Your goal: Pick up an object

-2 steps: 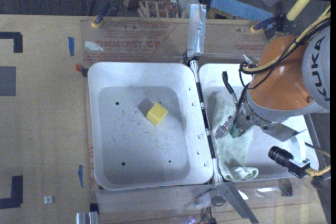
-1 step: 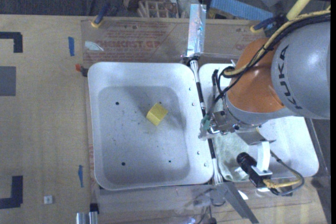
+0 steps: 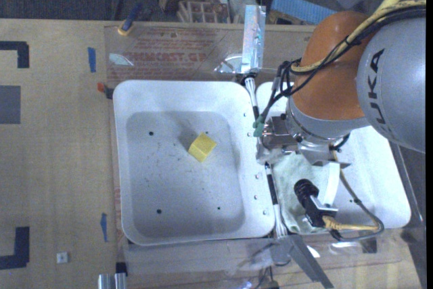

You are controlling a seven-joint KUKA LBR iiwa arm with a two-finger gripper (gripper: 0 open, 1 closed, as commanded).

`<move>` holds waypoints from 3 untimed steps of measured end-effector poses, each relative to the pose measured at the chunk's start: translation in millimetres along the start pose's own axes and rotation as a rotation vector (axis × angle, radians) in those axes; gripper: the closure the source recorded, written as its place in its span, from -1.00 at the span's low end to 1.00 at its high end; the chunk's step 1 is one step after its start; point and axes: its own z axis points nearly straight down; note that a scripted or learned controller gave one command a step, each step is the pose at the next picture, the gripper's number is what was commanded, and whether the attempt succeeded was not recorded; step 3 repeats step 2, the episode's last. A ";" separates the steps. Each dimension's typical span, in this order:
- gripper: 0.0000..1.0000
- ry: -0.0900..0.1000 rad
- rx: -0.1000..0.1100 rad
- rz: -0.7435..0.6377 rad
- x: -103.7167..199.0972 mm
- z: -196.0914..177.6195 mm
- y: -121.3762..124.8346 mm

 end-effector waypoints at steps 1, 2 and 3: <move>1.00 0.000 0.001 0.034 22.5 -37.3 0.3; 1.00 0.000 0.004 0.194 73.6 101.9 5.4; 1.00 0.000 0.004 0.194 73.6 101.9 5.4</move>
